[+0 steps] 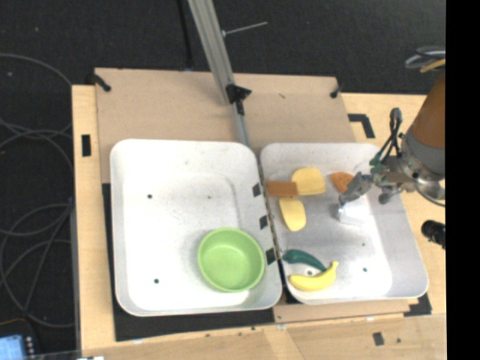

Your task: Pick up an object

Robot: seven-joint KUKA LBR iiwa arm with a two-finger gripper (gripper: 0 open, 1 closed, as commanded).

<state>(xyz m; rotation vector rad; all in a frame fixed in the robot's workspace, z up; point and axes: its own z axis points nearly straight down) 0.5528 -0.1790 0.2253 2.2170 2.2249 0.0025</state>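
Orange lump (342,179) sits in the right bin (390,276), just left of and touching our gripper (352,193). We can't tell the gripper's state or if it holds anything; yellow block (308,181) is further left.

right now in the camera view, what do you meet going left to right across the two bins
green bowl → brown block → banana → orange piece → gripper
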